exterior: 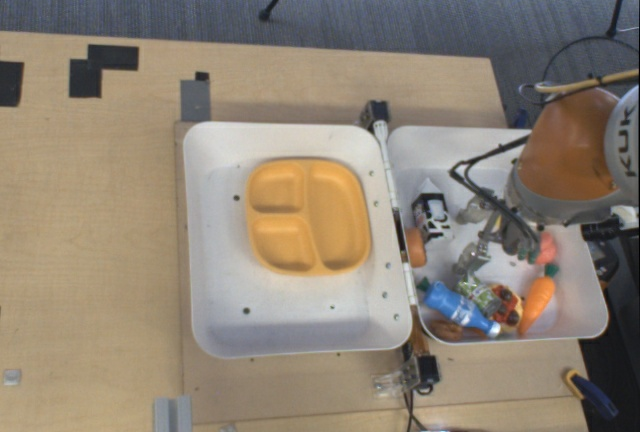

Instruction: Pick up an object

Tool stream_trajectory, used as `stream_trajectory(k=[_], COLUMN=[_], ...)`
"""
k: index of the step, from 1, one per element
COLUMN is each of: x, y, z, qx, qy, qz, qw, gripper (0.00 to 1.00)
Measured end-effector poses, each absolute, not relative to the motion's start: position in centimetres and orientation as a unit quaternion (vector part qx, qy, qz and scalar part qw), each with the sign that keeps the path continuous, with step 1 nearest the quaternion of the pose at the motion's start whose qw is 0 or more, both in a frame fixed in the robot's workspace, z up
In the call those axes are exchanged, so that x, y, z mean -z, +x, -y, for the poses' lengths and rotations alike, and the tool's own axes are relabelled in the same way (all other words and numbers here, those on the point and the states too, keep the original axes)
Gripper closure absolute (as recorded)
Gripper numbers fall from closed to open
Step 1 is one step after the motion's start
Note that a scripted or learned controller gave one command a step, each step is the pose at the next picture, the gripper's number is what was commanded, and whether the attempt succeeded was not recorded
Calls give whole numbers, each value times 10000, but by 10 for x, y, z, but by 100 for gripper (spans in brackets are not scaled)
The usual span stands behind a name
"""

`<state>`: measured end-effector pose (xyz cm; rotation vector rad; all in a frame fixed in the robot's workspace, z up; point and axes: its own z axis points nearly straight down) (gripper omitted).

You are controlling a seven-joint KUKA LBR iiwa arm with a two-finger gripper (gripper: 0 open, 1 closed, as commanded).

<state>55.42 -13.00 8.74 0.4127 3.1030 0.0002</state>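
Pick not done yet, by the look of it. Tool [482, 250] down inside right bin [590, 320], hanging just above the pile at that bin's near end. Metal fingers [470, 265] spread apart, nothing visible between them, so no hold on anything.

Candidates all lying loose in right bin: blue bottle [455, 305] at near-left, crumpled multicolour wrapper [492, 298] just beside it and right under the tool, carrot [537, 303] nr the right wall, small red piece [547, 248] beside the wrist, black-and-white item [430, 215] further back, orange ball [415, 247] against the divider wall. Which one is targeted: can't tell for sure; wrapper or bottle closest.

Left bin [215, 220] holding a yellow divided plate [305, 217], well apart from the tool.

Left to do, judging from this: final drop, closing on one item, lift clear. Roughly approach stage, approx. halfway at best.
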Motion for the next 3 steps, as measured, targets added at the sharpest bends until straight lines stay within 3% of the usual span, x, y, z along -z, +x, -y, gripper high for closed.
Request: stream_trajectory(k=[1, 2, 3], x=[-86, -86, -99], y=[628, 656, 659], z=[150, 197, 196], qx=[-5, 4, -1], qy=[1350, 851, 860], qz=[-9908, -9964, -9963], qw=[41, 35, 80], gripper=[0, 0, 100])
